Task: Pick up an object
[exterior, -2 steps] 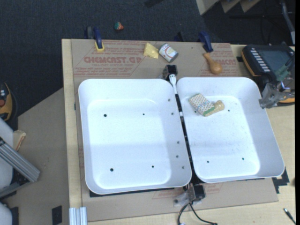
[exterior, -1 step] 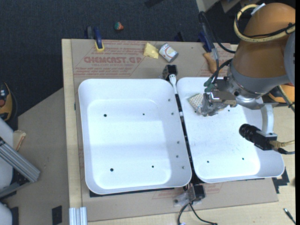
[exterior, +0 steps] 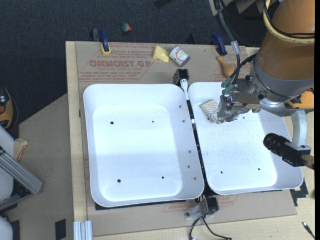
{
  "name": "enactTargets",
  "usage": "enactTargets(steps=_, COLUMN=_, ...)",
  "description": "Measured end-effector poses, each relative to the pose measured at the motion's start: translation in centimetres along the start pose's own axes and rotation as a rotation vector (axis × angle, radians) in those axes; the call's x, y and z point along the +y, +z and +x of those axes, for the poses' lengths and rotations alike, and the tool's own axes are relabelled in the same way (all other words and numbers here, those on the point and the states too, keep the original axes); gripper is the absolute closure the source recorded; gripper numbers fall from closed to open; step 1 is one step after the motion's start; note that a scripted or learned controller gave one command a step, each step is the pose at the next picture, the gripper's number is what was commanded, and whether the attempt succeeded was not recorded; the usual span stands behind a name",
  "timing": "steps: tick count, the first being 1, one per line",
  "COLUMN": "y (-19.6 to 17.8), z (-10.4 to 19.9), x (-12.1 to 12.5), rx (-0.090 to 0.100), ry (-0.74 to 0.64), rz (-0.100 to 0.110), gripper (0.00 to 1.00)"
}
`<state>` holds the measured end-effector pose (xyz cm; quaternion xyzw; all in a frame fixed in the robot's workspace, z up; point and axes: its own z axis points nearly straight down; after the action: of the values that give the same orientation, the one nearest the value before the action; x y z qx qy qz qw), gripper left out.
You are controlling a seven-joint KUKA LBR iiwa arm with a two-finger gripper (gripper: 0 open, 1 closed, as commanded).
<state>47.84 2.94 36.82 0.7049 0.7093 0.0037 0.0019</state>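
A small pale, speckled object (exterior: 210, 109) lies in the upper left part of the right bin (exterior: 245, 169). My gripper (exterior: 226, 115) hangs low over that bin, right beside the object's right edge and partly covering it. The grey arm with its orange band (exterior: 290, 29) comes in from the upper right. The angle hides whether the object sits between the fingers.
The left bin (exterior: 135, 144) lies beside the right one. On the bench behind the bins rest a yellow piece (exterior: 160, 54), a small white box (exterior: 179, 56) and a black item (exterior: 181, 76). A black cylinder (exterior: 285, 148) juts over the right bin's right edge.
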Motion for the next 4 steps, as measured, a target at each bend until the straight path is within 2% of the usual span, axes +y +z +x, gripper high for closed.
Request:
enactTargets(steps=1, y=0.6, z=-11.0, x=0.0, rx=-0.006, ry=0.018, rz=0.006, gripper=1.0)
enactTargets(steps=2, y=8.3, z=-4.9, x=-0.1, rx=0.0, ry=0.001, rz=0.016, gripper=1.0)
enactTargets(steps=3, y=5.0, z=-17.1, x=-0.1, rx=-0.009, ry=0.018, rz=0.002, gripper=1.0)
enactTargets(steps=4, y=16.4, z=-9.8, x=-0.3, rx=0.002, ry=0.001, rz=0.02, gripper=1.0)
